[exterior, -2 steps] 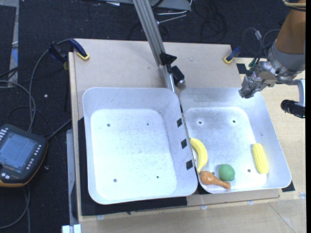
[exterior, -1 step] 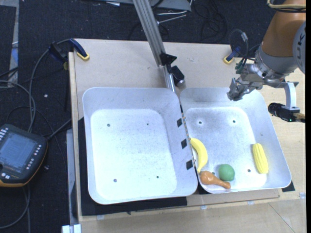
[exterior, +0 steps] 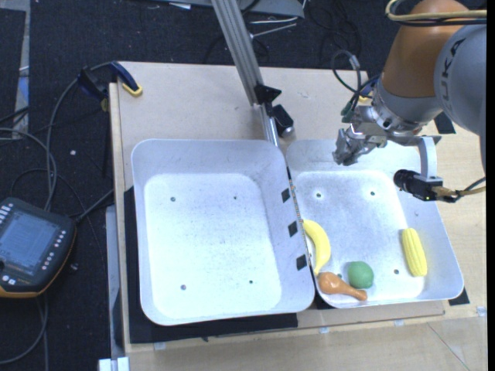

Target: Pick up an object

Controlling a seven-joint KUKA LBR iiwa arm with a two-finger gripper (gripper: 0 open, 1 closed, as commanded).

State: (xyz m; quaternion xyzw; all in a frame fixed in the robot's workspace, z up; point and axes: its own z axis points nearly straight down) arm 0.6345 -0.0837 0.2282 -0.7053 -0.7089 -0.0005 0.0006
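Camera view, looking down at a slant: I see the arm coming in from the right, orange band up top, grey below. The pincer hangs over the far rim of the right bin, near its back-left corner. It's small and dark from here, so I can't tell whether it's released or clenched. Nothing visible in it.

Right bin holds 4 objs, all toward the near side, well apart from the pincer. Banana lies along the left wall, curved, next to the black clips where the 2 bins overlap. Just below it, an orange-brown piece, drumstick-like, sits at the near-left corner. A green ball is just beside that piece, to its right, looks like touching or nearly so. Corn lies near the right wall, lengthwise front to back, apart from the others.

Left bin is beside it, its right edge overlapping the right bin's left edge. Both sit on the table, light wood colour.

Off the table, left side on the dark floor: a pendant w/ screen, cables running from it. A metal pole slants up from the back of the bins.
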